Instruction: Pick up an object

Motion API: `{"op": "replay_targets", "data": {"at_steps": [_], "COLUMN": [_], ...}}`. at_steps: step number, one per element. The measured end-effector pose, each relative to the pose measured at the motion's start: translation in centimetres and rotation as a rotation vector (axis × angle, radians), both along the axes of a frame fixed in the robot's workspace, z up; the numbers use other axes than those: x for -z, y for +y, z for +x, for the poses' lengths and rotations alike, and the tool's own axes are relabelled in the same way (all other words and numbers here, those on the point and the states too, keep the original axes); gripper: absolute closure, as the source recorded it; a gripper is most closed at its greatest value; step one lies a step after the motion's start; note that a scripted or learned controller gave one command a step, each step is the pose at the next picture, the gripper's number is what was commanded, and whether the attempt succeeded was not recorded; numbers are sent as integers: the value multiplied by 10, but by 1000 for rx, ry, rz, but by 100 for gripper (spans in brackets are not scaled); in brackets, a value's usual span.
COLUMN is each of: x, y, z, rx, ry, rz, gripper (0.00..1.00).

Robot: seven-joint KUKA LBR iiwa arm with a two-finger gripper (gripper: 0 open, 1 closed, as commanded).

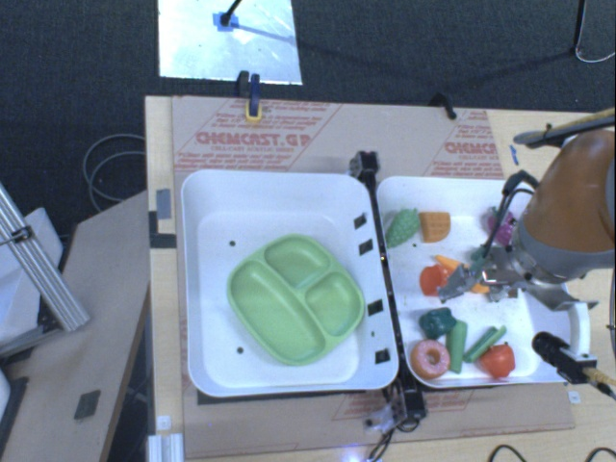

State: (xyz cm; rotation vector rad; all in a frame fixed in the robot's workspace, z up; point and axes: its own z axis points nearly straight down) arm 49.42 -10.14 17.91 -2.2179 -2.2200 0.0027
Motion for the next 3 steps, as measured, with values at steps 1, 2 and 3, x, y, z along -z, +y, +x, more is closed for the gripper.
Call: {"op": "replay_targets", "data": {"at_steps": [1,2,3], "x": [47,97,84], "y": [-5,-5,-5], "z": [6,7,8], "rx": [0,0,-1], "ry": [-1,-2,-7], "rz": [0,0,-1], "gripper": [0,0,100]}}
